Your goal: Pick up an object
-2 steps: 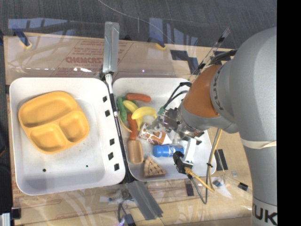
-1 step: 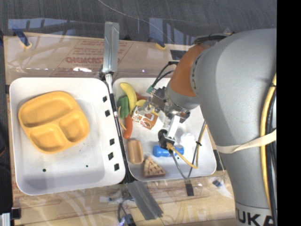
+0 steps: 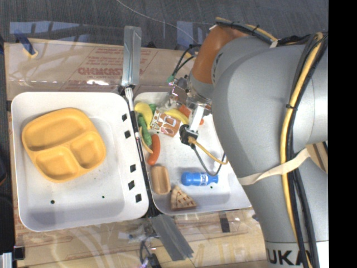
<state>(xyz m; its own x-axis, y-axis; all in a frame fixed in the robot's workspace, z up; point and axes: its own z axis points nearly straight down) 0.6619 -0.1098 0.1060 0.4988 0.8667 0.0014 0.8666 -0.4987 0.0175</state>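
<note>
The pincer (image 3: 177, 102) is seen lowered into the far end of the right bin (image 3: 223, 197), over a heap of toy food; whether it is open or closed cannot be told, as the wrist and cables hide it. Just beside it a small printed carton (image 3: 166, 124) lies tilted on a banana (image 3: 144, 112), with a green piece (image 3: 145, 134) and a red sausage (image 3: 154, 149) along the left wall. The carton is judged light and stiff, best taken across its narrow sides. The banana and sausage are judged smooth, hard plastic, likely to slip unless gripped across the middle. Nearer the camera a bread roll (image 3: 160, 179), a pizza slice (image 3: 181, 199) and a blue bottle (image 3: 198, 178) lie apart from one another on the bin floor. The bottle is judged light and prone to rolling. Little room is left at the heap, which is crowded against the wall between the bins; more open floor is found round the bottle. In the left bin (image 3: 67, 216) a yellow tray (image 3: 62, 143) lies alone, well apart from the arm (image 3: 262, 105).
</note>
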